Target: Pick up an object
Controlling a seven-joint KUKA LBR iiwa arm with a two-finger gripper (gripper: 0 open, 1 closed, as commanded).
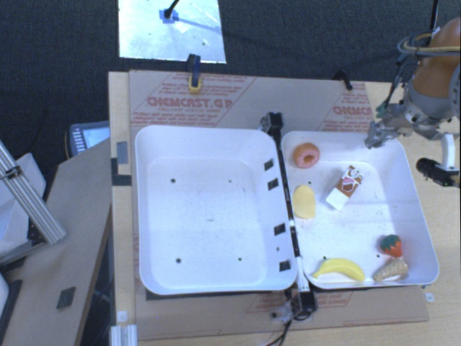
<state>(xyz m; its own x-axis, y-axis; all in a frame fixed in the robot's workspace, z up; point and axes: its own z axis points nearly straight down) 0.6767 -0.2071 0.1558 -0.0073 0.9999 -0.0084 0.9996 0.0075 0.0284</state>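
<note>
The right bin (414,193) holds several small objects. A pink doughnut (306,155) lies near its back left corner. A small white carton with a red and brown end (344,187) lies in the middle, and a pale yellow piece (304,201) rests by the left wall. Along the front lie a banana (339,268), a strawberry (390,245) and a tan cone-shaped piece (390,269). My gripper (377,133) hangs over the bin's back right corner, apart from every object, with nothing seen between its fingers.
The left bin (155,150) sits beside the right one, joined by a black clamped divider (282,193). Both stand on a cardboard sheet (216,96). A yellow clamp (194,74) stands at the back. A metal rail (25,193) lies at far left.
</note>
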